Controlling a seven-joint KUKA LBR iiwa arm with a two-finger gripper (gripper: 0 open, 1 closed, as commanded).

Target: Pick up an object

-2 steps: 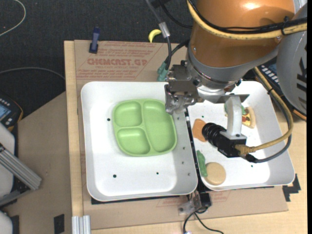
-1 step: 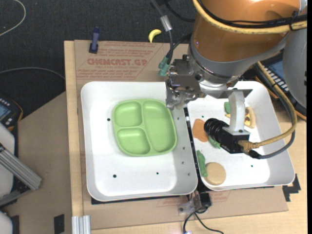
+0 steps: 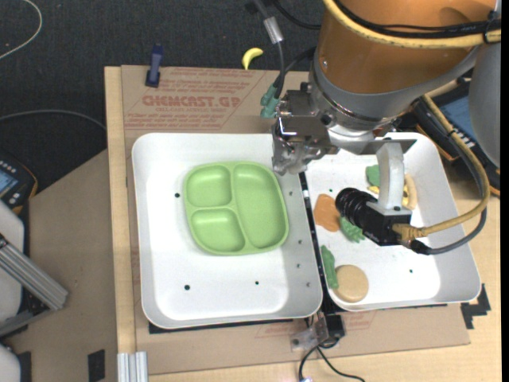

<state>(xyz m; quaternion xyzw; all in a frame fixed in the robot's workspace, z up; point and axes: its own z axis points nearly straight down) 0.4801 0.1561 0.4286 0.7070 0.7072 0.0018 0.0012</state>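
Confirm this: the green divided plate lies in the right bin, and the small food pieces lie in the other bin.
Not quite. The camera view shows the green divided plate lying in the left bin, not the right. The small food pieces lie in the other, the right bin, as you said.

This was a robotics lab. A grey-and-orange industrial arm (image 3: 398, 46) stood at two o'clock over two white bins (image 3: 159, 285) on a board (image 3: 191, 94), with loose cables (image 3: 24, 22) at ten o'clock.

Pale green tray (image 3: 236, 208), white bins (image 3: 159, 213)
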